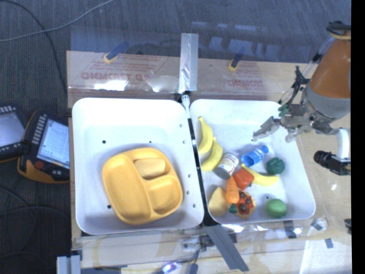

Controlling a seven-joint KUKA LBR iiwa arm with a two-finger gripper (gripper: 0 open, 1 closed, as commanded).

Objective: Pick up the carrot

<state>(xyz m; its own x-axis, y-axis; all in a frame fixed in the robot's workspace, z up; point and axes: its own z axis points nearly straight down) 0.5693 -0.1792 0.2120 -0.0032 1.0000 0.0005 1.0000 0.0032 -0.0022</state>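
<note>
From the overhead camera, the carrot (231,192) lies in the lower middle of the right bin (296,170), a short orange piece crowded among other items: a red piece (243,177) touches its upper right, a small cluster of mixed-colour bits (244,204) sits at its lower right, and a pale yellow wedge (217,200) rests just to its left. Above it are a tin can (228,164), a blue bottle (254,155) and two bananas (206,146) along the bin's left wall. The gripper (272,127) hangs at the upper right of that bin, well apart from the carrot, its two fingers spread wide with nothing between them. The left bin (91,124) holds a yellow divided tray (142,184).
</note>
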